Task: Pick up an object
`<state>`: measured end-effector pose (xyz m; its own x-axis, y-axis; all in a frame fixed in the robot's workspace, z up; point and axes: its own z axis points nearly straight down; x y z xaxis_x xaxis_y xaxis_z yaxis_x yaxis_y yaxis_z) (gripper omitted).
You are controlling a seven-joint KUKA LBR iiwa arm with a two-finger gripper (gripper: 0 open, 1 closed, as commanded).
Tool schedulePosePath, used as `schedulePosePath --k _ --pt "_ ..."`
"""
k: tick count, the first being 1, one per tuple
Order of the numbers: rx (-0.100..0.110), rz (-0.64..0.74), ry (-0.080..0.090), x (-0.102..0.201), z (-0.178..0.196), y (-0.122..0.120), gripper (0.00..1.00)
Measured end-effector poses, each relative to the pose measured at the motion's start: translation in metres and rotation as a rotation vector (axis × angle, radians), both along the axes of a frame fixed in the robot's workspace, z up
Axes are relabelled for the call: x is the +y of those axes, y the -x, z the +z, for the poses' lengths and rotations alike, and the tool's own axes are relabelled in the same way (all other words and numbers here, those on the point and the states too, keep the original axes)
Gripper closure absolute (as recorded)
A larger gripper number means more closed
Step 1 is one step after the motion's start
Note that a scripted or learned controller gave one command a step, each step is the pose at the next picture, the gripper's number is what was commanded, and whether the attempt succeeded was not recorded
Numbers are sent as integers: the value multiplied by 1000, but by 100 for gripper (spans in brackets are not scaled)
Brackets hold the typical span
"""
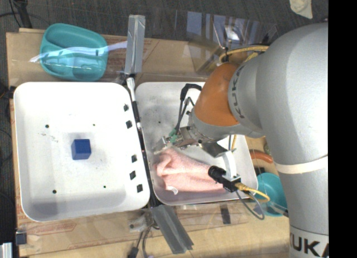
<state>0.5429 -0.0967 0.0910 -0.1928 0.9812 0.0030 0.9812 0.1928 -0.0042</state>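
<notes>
Pink cloth (184,174), soft and crumpled, lies in the near part of the right bin (150,103), and it looks the likeliest thing to be picked, since the arm's wrist hangs directly over its upper edge. The gripper (177,139) sits just at the cloth's top left corner, touching or nearly so; whether it is parted or closed I cannot tell, because the orange-banded wrist (220,103) covers most of it. A small blue cube (81,149) rests well apart in the left bin (33,92), away from the arm.

To do this step well, the gripper should probably press down into a raised fold of the cloth rather than its flat edge, so fabric bunches inside the grasp. Closing on a thin corner risks slipping free on the lift.
</notes>
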Motion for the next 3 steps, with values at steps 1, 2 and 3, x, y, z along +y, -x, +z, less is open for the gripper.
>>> schedulePosePath --k 1,2,3 --pt "1 3 -1 0 10 0 100" --pt "-3 -141 2 60 101 -38 100" --pt "-2 -141 2 60 101 -38 0"
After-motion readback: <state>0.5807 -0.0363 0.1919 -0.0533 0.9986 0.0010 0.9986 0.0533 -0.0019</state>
